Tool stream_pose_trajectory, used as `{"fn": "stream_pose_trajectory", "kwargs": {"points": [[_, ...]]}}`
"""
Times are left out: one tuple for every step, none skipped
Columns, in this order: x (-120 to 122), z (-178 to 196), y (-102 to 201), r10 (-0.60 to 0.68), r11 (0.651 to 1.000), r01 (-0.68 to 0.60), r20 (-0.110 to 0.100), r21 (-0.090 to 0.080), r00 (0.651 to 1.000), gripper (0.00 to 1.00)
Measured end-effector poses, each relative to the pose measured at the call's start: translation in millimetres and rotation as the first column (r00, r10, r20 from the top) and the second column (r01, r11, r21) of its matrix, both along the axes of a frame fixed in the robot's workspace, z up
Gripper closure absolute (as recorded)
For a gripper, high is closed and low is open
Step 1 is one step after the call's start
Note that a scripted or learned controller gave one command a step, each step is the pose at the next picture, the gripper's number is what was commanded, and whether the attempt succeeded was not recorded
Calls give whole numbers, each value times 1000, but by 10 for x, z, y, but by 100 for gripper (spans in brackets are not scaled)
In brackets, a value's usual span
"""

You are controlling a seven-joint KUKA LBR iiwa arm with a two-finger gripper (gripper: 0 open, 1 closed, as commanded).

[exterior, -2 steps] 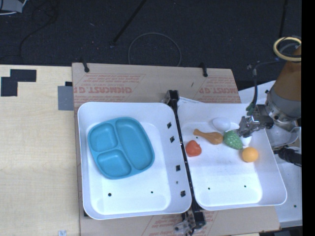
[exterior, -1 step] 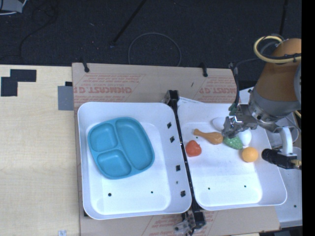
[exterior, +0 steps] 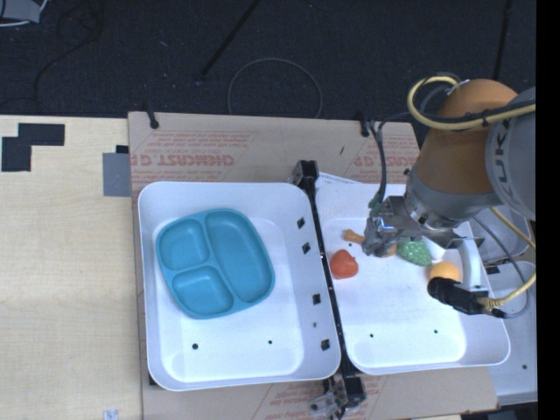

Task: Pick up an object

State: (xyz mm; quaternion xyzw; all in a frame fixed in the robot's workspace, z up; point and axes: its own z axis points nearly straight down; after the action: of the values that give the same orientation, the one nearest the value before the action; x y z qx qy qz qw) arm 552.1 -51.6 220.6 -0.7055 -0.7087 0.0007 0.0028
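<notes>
End effector [exterior: 378, 245] beside red object [exterior: 344, 264] — small, rounded.

On the counter [exterior: 61, 261] two bins sit side by side: the left bin [exterior: 289, 339] holds a divided tray [exterior: 213, 262], while the right bin [exterior: 411, 339] holds a round fruit [exterior: 344, 264] near its left wall, with the pincer [exterior: 378, 245] just right of it beside a leafy piece [exterior: 415, 253].

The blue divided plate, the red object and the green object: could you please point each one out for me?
blue divided plate [exterior: 214, 262]: camera view, on its central ridge.
red object [exterior: 344, 264]: camera view, on its middle.
green object [exterior: 415, 253]: camera view, on its visible top.
</notes>
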Motion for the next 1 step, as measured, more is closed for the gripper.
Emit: {"fn": "stream_pose_trajectory", "kwargs": {"points": [[-24, 87, 470, 0, 1000, 0, 2, -1, 1000, 100]]}}
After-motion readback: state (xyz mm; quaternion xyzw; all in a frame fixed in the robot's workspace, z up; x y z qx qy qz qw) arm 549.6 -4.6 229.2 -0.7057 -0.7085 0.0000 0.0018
